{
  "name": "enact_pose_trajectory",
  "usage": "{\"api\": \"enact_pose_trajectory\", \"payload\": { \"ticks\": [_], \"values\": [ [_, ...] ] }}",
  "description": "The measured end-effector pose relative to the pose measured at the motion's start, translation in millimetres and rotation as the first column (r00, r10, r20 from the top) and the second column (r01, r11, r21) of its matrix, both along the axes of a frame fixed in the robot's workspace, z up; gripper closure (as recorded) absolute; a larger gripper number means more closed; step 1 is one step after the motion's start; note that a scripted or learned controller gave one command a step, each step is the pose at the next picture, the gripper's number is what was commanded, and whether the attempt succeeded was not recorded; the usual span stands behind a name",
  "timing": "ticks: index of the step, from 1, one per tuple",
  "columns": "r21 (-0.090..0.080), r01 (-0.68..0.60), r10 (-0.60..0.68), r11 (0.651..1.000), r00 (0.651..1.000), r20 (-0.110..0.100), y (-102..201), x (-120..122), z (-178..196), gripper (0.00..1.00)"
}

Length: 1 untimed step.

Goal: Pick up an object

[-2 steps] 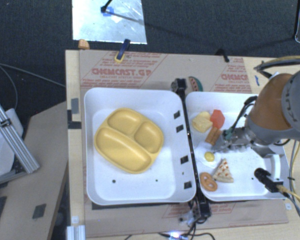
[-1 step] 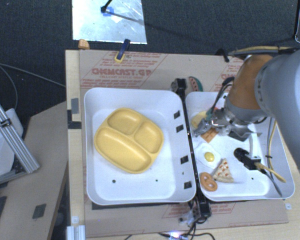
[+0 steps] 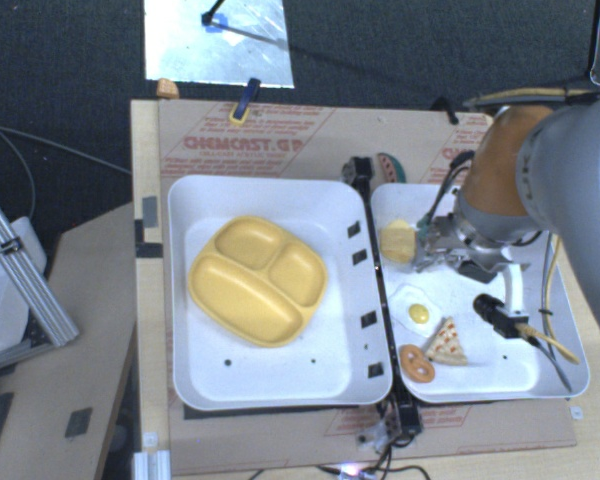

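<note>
The fingers (image 3: 423, 250) are down inside the right bin (image 3: 502, 370), at its upper left part, with the arm (image 3: 540, 163) bent over them from the right; whether they are apart or closed cannot be told, since the wrist hides their tips. Just to their left, touching or nearly so, lies a pale yellow block (image 3: 396, 240); it seems to lie beside them and not between them, so nothing counts as held. Below the fingers, a little apart, lies a fried egg (image 3: 418, 314); further below are a pizza slice (image 3: 446, 344) and an orange disc (image 3: 416, 362), side by side near the bin's front wall. Well to the left of the fingers, across the wall between the bins, the left bin (image 3: 210, 373) holds a yellow tray (image 3: 258, 280).

The step in hand looks like the reach or the grasp itself, aimed at the block; the lift is not yet done. The next move probably calls for getting the block squarely between the fingers, closing on it, then rising straight; an off-centre close would likely push it towards the bin wall instead.
</note>
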State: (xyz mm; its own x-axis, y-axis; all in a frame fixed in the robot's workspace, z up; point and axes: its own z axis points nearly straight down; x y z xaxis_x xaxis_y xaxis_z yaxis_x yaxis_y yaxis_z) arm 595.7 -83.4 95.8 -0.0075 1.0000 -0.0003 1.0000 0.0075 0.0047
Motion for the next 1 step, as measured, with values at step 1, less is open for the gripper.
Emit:
{"api": "enact_pose_trajectory", "payload": {
  "ticks": [1],
  "values": [
    [0.000,0.011,-0.011,1.000,1.000,-0.006,-58.2,-38.5,-12.0,1.00]
  ]
}}
